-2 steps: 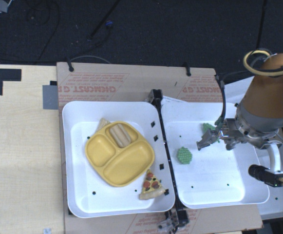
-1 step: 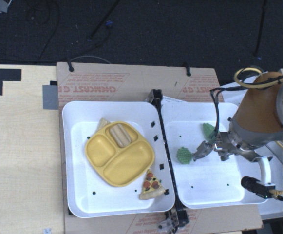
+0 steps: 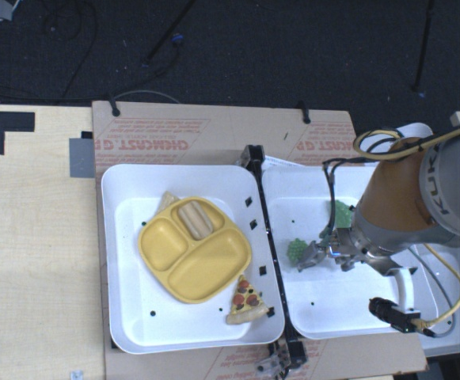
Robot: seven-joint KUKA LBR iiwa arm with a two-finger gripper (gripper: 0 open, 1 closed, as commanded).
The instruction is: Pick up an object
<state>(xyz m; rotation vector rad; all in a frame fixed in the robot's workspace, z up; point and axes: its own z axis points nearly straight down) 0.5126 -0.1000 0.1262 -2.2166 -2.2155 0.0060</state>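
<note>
My gripper (image 3: 327, 261) hangs low over the right bin (image 3: 325, 323), near its left side, and is open with nothing between its fingers. A small green broccoli piece (image 3: 296, 250) lies just left of the left fingertip (image 3: 307, 261), touching or nearly touching it. A second green piece (image 3: 342, 212) lies behind the gripper, partly hidden by the wrist. In the left bin (image 3: 127, 307) a yellow divided plate (image 3: 202, 267) carries a hot dog (image 3: 195, 218) in its far compartment. A pizza slice (image 3: 247, 302) lies by the plate's near right corner.
The grey arm with its orange band (image 3: 396, 196) covers the right half of the right bin, with cables looping around it. A black divider (image 3: 265, 236) runs between the two bins. Cardboard lies under both bins, and wooden benchtop extends to the left.
</note>
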